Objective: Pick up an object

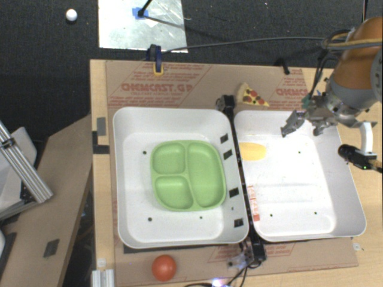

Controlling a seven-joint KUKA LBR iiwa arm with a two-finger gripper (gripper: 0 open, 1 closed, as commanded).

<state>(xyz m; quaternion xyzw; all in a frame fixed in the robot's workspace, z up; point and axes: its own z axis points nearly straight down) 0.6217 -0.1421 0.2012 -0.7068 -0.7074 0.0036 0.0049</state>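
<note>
A flat yellow object (252, 152) lies in the right bin (311, 220), near its left wall. My gripper (304, 126) hangs over the far part of that bin, to the right of the yellow object and apart from it. Its two dark fingers are spread open with nothing between them. A green divided plate (187, 175) sits in the middle of the left bin (128, 220). A toy pizza slice (252, 95) rests on the board just beyond the right bin. On the bench in front of the left bin lies a red ball (164, 266).
A blue clamp (155, 57) grips the board's far edge. Behind it a foil sheet (142, 17) and a small white ball (72, 15) lie on the black surface. A cable runs from the arm across the back. A metal rail (24, 169) stands at the left.
</note>
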